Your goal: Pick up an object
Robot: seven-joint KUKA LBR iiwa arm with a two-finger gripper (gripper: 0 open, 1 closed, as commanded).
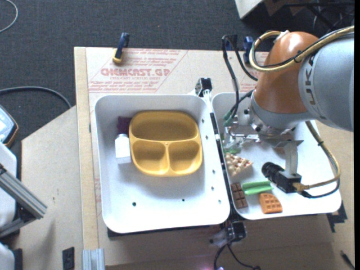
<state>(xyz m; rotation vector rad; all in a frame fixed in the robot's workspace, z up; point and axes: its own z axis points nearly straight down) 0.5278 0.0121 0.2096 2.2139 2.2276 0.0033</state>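
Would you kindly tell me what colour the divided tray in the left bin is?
The divided tray is yellow-orange, seen clearly in the camera view.

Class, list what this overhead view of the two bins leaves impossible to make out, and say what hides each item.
- Gripper: its tip is buried under the arm's wrist; any hold unreadable.
- Right bin: the arm covers its far half.
- Dark item beside the yellow divided plate: partly hidden by the plate.
- Small white bottle: label too small.
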